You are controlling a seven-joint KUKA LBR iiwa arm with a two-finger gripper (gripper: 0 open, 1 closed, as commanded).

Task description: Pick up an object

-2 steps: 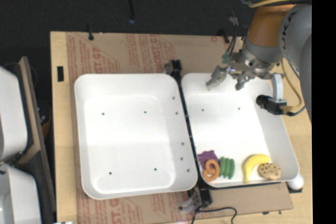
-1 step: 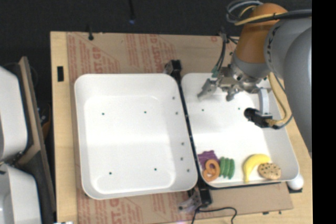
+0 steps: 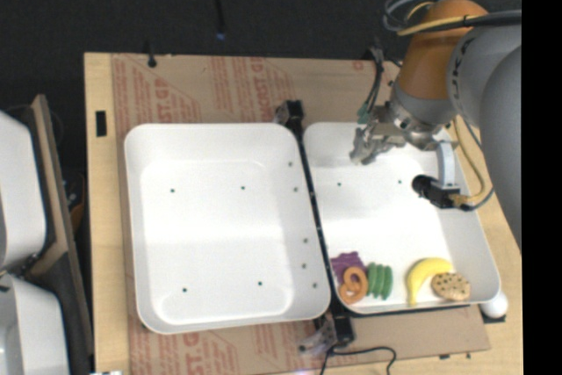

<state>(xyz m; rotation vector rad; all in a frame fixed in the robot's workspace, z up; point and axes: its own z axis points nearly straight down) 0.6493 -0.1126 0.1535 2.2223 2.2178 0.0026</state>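
My gripper hangs over the far left corner of the right bin, below the arm's orange band. Nothing shows beneath it but bare white bin floor. The objects lie in a row along that bin's near edge, well away from the gripper: a purple piece, an orange ring, a green ribbed piece, a yellow banana and a brown speckled cookie.
The left bin sits beside the right one, their rims touching. A black part with a cable hangs off the arm over the right bin's right side. Brown cardboard lies under both bins.
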